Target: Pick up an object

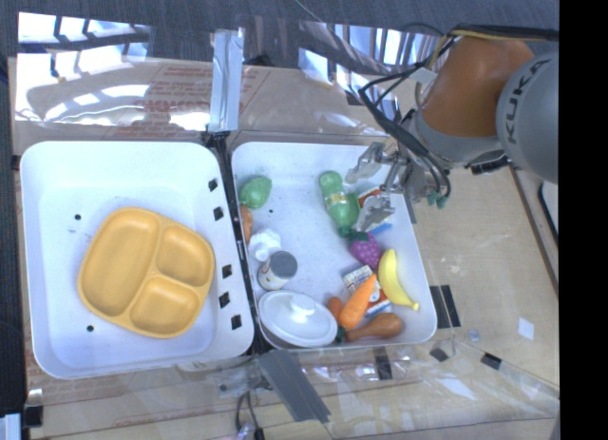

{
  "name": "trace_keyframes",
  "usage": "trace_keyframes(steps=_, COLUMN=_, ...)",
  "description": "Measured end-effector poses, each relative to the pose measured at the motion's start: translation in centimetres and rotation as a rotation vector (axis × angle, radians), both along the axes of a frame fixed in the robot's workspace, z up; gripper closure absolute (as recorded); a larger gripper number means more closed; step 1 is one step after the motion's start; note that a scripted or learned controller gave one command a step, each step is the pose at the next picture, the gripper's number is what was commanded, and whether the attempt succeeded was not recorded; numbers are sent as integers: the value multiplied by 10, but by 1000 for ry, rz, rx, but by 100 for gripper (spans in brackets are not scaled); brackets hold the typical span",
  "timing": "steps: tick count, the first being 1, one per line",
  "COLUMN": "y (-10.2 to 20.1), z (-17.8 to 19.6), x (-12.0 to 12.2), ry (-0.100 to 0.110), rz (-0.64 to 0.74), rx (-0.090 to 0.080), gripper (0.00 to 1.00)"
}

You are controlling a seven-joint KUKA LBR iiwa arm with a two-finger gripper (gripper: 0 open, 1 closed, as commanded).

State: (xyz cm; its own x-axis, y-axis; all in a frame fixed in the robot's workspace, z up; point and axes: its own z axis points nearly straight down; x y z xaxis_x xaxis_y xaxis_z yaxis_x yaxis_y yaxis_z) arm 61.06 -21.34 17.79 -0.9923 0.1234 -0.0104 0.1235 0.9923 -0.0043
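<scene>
Gripper point(372, 184) low in right bin point(313, 158), beside green bottle point(338, 199); spread unclear, cannot tell.

two white bins point(38, 267), one yellow tray point(144, 270)

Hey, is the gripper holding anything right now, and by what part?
Cannot be told: the gripper sits beside the green bottle in the right bin, its grasp unclear.

You've got a green bottle point(337, 200) lying tilted in the right bin's point(304, 158) upper middle, purple grapes point(365, 251) just below it, banana point(396, 280) beside those.
</scene>
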Motion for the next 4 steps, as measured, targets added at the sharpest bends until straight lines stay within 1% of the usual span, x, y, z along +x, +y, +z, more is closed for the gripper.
trace_keyframes(steps=1, y=39, z=-89, x=10, ry=15, rz=-4, rx=8, gripper=0)
trace_keyframes(steps=2, y=39, z=-74, x=13, ry=5, rz=1, rx=4, gripper=100)
trace_keyframes(steps=3, y=39, z=-74, x=13, ry=5, rz=1, rx=4, gripper=0)
trace_keyframes(steps=4, y=39, z=-63, x=15, ry=0, rz=5, rx=3, gripper=100)
